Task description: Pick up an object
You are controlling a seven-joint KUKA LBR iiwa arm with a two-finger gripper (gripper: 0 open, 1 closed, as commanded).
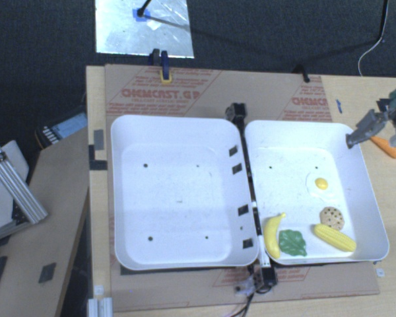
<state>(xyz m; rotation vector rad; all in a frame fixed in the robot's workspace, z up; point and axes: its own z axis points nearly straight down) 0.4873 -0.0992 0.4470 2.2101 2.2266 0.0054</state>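
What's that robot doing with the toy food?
A robot arm reaches in from the right, and its gripper sits at the far right edge of the right bin, above the toys. It isn't holding anything. Near the front of that bin lie a banana, a green leafy piece, a cookie, a corn cob and a fried egg. None of them has been picked up yet.

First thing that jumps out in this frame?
The cluster of toy food in the right bin: a fried egg, a cookie, a corn cob, a banana and a green leaf along its near side. The hand hangs at that bin's far right edge.
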